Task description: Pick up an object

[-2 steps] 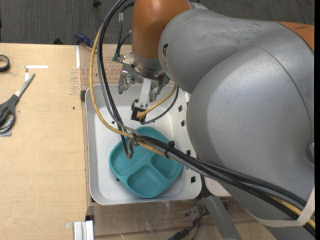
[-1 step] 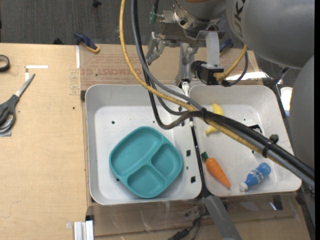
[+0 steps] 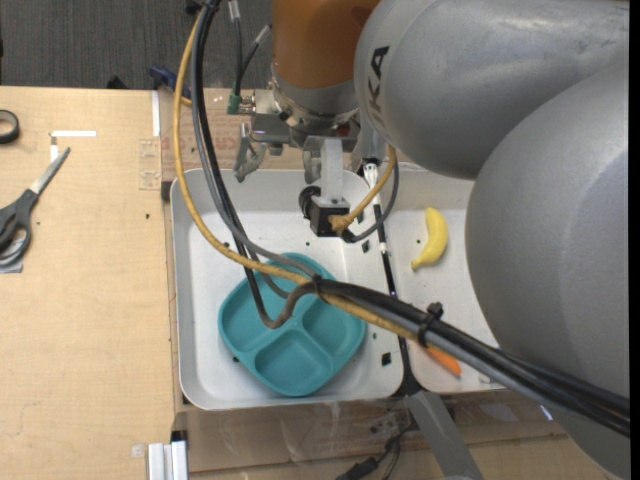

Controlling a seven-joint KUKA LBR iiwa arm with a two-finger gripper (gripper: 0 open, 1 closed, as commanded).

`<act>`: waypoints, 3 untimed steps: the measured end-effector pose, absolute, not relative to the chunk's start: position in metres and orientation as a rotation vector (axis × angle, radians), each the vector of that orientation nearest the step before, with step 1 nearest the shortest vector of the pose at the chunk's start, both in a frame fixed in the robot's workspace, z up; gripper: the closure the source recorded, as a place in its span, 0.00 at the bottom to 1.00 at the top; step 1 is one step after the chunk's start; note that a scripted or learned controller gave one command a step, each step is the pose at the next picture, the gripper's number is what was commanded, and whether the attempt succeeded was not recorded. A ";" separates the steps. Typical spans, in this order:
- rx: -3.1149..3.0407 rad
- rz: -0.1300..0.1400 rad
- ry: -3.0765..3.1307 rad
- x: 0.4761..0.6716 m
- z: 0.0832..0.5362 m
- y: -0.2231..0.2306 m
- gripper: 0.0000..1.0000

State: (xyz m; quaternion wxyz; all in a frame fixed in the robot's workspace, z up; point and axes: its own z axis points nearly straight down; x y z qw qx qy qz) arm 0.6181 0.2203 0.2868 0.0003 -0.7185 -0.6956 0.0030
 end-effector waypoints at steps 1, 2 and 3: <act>-1.837 0.004 -2.551 0.529 0.402 0.192 0.00; -2.004 0.010 -2.418 0.489 0.253 0.200 0.00; -1.308 0.005 -2.855 0.477 0.099 0.215 0.00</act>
